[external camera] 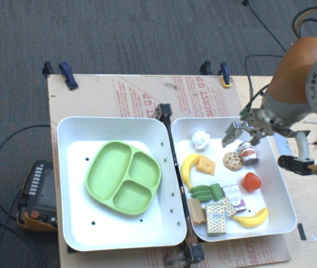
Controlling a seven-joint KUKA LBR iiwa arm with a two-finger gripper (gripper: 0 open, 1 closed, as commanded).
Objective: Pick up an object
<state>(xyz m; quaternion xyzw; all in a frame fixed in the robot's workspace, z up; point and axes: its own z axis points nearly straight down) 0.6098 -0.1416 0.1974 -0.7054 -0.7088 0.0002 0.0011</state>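
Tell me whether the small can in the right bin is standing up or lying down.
Lying down. The can rests on its side beside the cookie, its red-labelled wall facing up and one round end toward the gripper.

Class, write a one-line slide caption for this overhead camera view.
End effector hovers over right bin of toy food; green plate sits in left bin.
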